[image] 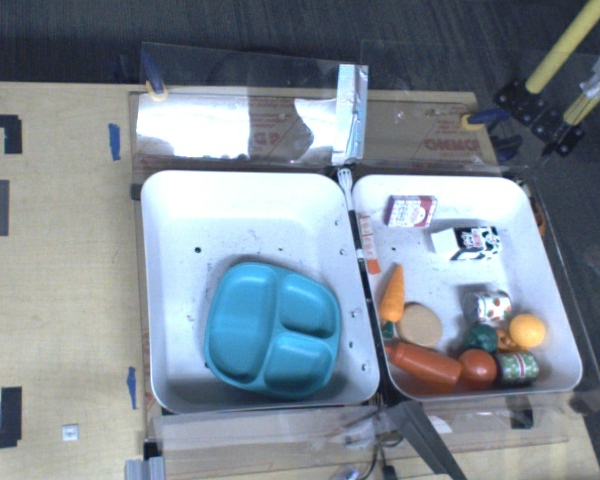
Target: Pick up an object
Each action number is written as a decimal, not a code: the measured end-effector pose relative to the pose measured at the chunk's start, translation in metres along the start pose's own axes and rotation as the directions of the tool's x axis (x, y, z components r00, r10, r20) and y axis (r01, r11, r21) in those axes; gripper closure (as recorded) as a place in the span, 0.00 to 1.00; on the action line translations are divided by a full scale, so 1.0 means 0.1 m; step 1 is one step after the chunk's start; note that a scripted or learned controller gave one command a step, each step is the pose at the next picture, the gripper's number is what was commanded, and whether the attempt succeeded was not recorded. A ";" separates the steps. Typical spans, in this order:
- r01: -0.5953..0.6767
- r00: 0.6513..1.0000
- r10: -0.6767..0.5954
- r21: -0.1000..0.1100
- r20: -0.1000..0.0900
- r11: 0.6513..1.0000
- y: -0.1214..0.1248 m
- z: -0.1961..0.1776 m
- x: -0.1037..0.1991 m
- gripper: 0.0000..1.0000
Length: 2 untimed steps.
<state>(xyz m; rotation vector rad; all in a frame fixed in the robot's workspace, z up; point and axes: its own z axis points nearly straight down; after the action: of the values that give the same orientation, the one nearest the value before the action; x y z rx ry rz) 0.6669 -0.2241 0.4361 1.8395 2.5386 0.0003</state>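
Two shallow white bins are seen side by side on the worktop point(50, 298). A teal, divided plastic plate point(270, 333) lies alone in the left bin point(170, 208). The right bin point(540, 258) is crowded along its near edge, where a red plastic sausage point(423, 365), lying nearly crosswise, is pressed against a red toy tomato point(477, 368). An orange toy carrot point(392, 294) lies lengthwise just beside the dividing wall. Open room is left around a small red-and-white carton point(410, 211) at the far side, judged the easiest pick. The gripper's state cannot be told.
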 end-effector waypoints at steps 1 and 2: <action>0.003 1.000 -0.003 -0.007 0.006 1.000 0.02 -0.13 0.01 1.00; 0.005 1.000 -0.005 -0.013 0.012 1.000 0.03 -0.25 0.01 1.00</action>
<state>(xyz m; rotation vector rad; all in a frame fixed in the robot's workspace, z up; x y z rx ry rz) 0.6692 -0.2221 0.4614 1.8237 2.5294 0.0057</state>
